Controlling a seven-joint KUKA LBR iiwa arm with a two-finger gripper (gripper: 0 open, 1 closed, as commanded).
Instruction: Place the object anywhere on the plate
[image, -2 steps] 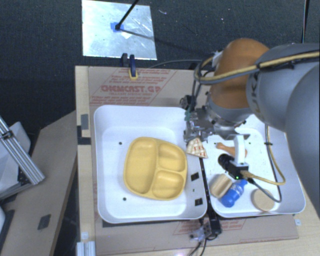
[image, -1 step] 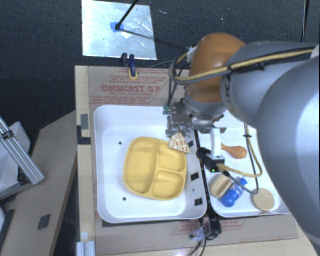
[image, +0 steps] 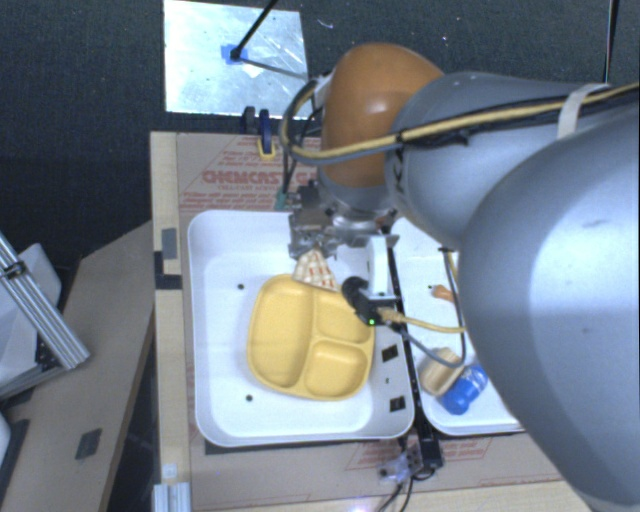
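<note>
Just above the frame's centre, gripper (image: 318, 240): hangs over the far rim of the yellow plate; whether its fingers are parted or closed cannot be told, the wrist hiding them.
Object (image: 313, 268): small, pale with a reddish criss-cross pattern; shows directly beneath the gripper, at the plate's upper right edge. Whether it is gripped or merely lies there cannot be told.
Yellow plate (image: 300, 330): three compartments, lies tilted in the left white bin (image: 215, 300), filling most of the bin's middle. Bare bin floor remains on the left and along the bottom.
Black cable fitting (image: 356, 297) with a green light: just right of the object, over the plate's right rim.
Right white bin (image: 480, 425): mostly covered by the grey arm (image: 520, 200); a tan item (image: 440, 372) and a blue item (image: 462, 392) lie touching near its lower left corner.
Cardboard sheet (image: 225, 170): under both bins, printed red lettering at the top.
</note>
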